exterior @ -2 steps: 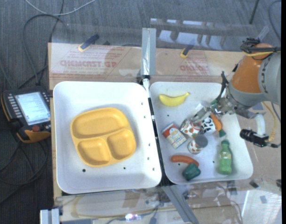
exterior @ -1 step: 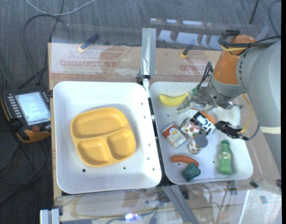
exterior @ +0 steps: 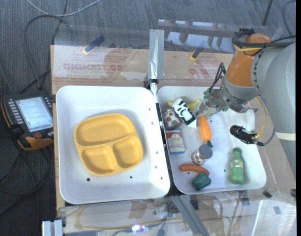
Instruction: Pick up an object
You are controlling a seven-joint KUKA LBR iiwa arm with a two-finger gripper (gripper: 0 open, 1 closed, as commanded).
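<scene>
**Item 1, carrot** [exterior: 204,129]: an orange carrot is laid lengthwise in the right bin [exterior: 254,178], near that bin's middle. It is lying free on the white floor.

**Item 2, gripper** [exterior: 207,108]: it is set just above the carrot's upper end, hung from the grey arm [exterior: 273,87] with its orange band. Whether the gripper is released or clenched cannot be told, nor whether the carrot is touched by it.

**Items close around the carrot:**
- A black-and-white object [exterior: 182,110] and a small yellow piece [exterior: 194,103] are found up and to the left.
- A reddish packet [exterior: 171,118] is placed further left, against the bin wall.
- A small carton [exterior: 175,142] is laid to the lower left.
- A round can [exterior: 203,154] is set just below the carrot's tip.
- Beyond the can are found a red sausage [exterior: 193,168] and a dark green lump [exterior: 201,181].
- A green bottle [exterior: 236,166] is laid to the lower right, well apart.

**Further out:**
- The left bin [exterior: 67,181], well left of the carrot, is occupied by a yellow divided tray [exterior: 109,142].
- A pendant with a lit screen [exterior: 28,113] is seen on the floor beyond it.

**Obscured:**
- The packet and carton labels are too small to be read.
- The yellow piece is partly covered by the gripper.
- The arm is cut off at the view's right.
</scene>
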